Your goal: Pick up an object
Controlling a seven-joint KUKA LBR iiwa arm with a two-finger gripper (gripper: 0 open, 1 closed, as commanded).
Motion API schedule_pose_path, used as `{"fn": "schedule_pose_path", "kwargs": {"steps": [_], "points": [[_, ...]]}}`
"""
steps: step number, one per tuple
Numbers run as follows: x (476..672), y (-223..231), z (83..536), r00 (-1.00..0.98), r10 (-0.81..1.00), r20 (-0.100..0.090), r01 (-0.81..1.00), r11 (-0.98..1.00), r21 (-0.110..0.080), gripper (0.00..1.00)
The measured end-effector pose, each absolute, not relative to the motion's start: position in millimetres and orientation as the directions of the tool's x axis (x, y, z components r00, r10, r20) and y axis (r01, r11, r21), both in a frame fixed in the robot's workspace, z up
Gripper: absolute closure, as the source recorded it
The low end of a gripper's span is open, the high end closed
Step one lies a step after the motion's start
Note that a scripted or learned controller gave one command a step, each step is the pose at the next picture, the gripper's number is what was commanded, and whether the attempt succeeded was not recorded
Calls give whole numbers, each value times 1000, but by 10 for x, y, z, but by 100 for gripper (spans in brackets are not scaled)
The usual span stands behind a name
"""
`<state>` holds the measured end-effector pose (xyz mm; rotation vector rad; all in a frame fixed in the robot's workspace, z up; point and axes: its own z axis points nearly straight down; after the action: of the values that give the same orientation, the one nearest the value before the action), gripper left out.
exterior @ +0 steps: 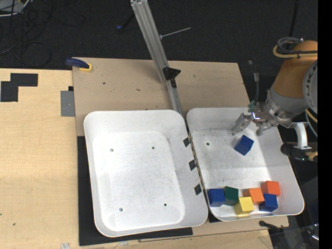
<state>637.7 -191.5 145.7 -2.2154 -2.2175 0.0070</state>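
Note:
My gripper [251, 128] is over the back part of the right bin [218, 121], with its two fingers spread apart and nothing between them. A blue block [244, 144] sits tilted just below the fingertips in the image, apart from them. Along the right bin's front edge lies a cluster of blocks: blue [216, 196], green [231, 194], yellow [244, 205], orange [256, 195], red-orange [272, 188] and another blue [268, 203].
The left bin [104, 123] stands beside the right one, joined by black clips [193, 165]. A slanted metal rail [154, 45] rises behind the bins. The arm's orange band [295, 77] is at the right edge.

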Motion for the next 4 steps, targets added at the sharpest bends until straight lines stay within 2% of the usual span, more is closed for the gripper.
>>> {"fn": "schedule_pose_path", "kwargs": {"steps": [1,2,4], "points": [[6364,-1898,914,-1,1000,2,1000,1,-8,0],[6377,-1907,1050,0,1000,0,1000,0,-4,100],[6538,-2050,2073,-5,1000,-2,1000,5,5,100]]}}
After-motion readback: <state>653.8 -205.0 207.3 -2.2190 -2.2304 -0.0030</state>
